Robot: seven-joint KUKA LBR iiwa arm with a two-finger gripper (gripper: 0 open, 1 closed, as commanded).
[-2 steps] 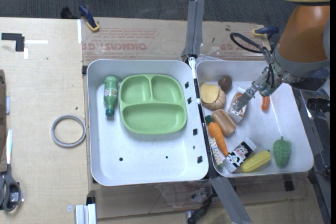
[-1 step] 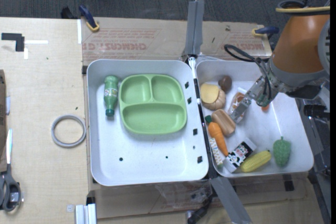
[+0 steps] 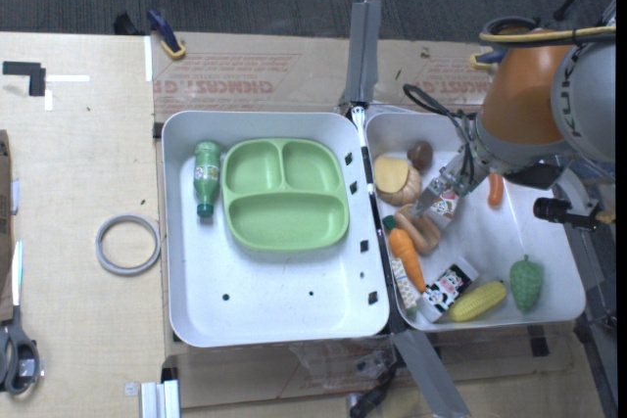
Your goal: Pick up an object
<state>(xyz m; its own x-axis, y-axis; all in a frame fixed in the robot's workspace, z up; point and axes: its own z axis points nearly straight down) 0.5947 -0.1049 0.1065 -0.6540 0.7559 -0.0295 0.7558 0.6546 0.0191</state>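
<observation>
The right bin (image 3: 549,308) holds several toy foods. Among them are a yellow round piece (image 3: 392,176), a brown piece (image 3: 420,155), an orange carrot (image 3: 406,256), a tan sausage (image 3: 418,231), a cow-print carton (image 3: 446,288), a yellow corn cob (image 3: 477,300), a green knobbly fruit (image 3: 526,283) and a small red-orange piece (image 3: 496,190). My gripper (image 3: 440,199) reaches down into the middle of this bin, its tip just right of the yellow piece and above the sausage. A small red-and-white object lies at the tip; contact is unclear.
The left bin (image 3: 274,299) contains a green divided plate (image 3: 286,194) and a green bottle (image 3: 205,177) along its left side. A grey ring (image 3: 127,243) and scissors (image 3: 18,348) lie on the bench to the left. The arm's orange band (image 3: 524,83) hangs over the right bin's back corner.
</observation>
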